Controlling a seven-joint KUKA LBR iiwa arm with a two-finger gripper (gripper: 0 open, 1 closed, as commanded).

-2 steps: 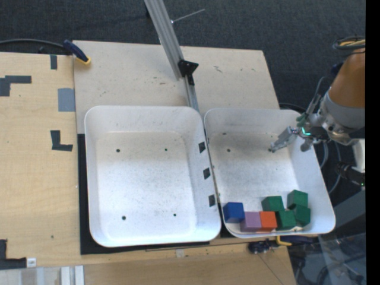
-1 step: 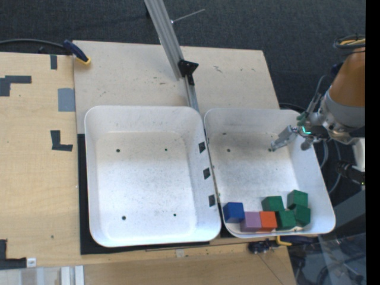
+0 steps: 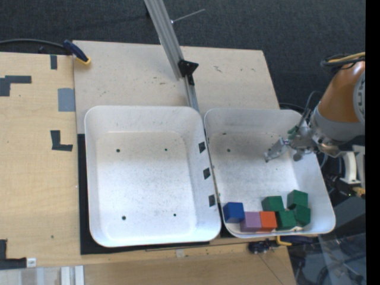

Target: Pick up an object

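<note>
My gripper (image 3: 274, 153) hangs over the middle of the right bin (image 3: 249, 123), reaching in from the right under the orange-banded wrist (image 3: 339, 97). It holds nothing that I can see. Along the bin's near edge lie a blue cube (image 3: 234, 211), a purple cube (image 3: 253, 220) and an orange cube (image 3: 268, 219) in a row. Several green blocks (image 3: 288, 209) cluster just right of them, in the near right corner. The gripper is well behind all the blocks, apart from them.
The left bin (image 3: 142, 177) adjoins the right one. A slanted metal rail (image 3: 168, 34) runs from the top down to the bins' shared edge. Cables (image 3: 347, 183) hang right of the right bin.
</note>
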